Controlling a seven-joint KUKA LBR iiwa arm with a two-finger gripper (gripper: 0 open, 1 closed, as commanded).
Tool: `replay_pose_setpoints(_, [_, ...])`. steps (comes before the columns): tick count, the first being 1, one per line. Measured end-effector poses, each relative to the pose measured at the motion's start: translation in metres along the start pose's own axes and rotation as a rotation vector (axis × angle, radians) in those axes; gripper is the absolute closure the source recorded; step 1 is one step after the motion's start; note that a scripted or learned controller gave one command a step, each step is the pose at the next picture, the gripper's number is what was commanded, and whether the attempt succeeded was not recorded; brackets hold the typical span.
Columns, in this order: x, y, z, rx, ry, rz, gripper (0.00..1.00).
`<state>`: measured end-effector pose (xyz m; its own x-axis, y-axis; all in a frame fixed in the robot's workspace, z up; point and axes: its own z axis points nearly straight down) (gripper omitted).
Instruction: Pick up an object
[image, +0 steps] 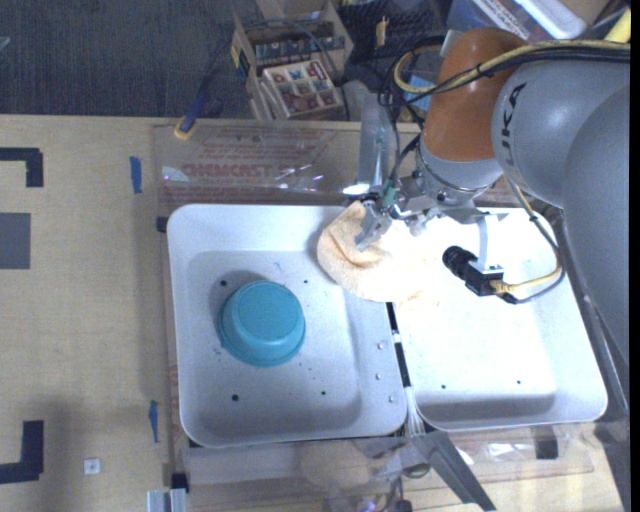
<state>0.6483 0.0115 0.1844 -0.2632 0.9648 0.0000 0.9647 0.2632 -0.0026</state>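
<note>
A floppy tan cloth (378, 275) hangs over the divider between the two bins, at their far end. Its upper left edge is bunched and raised. My gripper (370, 224) reaches down from the right, fingers pinched on that bunched edge. A blue bowl (262, 322) lies upside down in the left bin (182, 300), well left of and nearer than the gripper.
The right bin (500, 375) has bare white floor under the arm. A black cylinder with a yellow cable (472, 270) hangs from the wrist over it. Clear plastic sheeting (250, 160) lies behind the bins, with a cardboard box (295, 70) further back.
</note>
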Motion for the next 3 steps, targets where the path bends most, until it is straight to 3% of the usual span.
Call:
replay_pose_setpoints(1, [0.007,0.013,0.000,-0.005,-0.002,-0.006,0.00])
replay_pose_setpoints(2, [0.016,0.007,0.000,0.000,0.000,-0.024,0.00])
replay_pose_setpoints(3, [0.024,0.026,-0.119,-0.004,-0.002,0.050,0.00])
